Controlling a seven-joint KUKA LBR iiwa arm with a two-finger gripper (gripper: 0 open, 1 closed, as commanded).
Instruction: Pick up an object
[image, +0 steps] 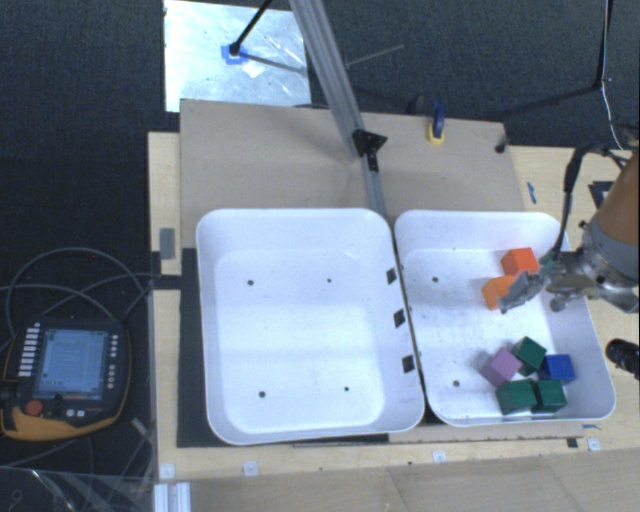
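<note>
At the frame's left, on the floor beside the bench, lies a grey and orange handheld control pendant (65, 378), and right of it sits the left shallow white plastic bin (300, 325). In the right white bin (440, 330), two orange blocks (508, 278) lie in the upper part, touching or just beside the grey two-finger gripper (522, 291); whether it is spread or pressed together cannot be told. A purple cube (500, 366), green cubes (530, 385) and a blue cube (558, 368) cluster in that bin's lower right corner.
</note>
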